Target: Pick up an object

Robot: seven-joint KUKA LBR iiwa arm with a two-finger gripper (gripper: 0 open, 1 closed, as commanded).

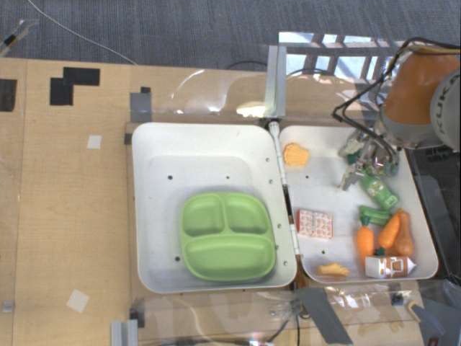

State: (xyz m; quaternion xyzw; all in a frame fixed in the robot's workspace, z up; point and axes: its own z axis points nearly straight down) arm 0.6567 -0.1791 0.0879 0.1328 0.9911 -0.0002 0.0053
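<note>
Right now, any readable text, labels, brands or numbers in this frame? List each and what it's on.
None can be read.
White carton with orange print, right bin: print too blurred.
Red-and-white patterned packet, right bin: pattern only, no legible words.
Green bottle by the end effector: label too small.
Black squares on the bench: shapes, not characters.

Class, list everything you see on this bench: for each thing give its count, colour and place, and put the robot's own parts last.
Bins: two, white, side by side on the bench.
Divided plate: one, green, left bin.
Orange-yellow piece: one, right bin, top left.
Red-patterned packet: one, right bin, middle.
Green bottle: one, right bin, below the gripper.
Carrots: two, orange, right bin.
White carton: one, front right corner.
Gripper: one, over the right bin.
</note>
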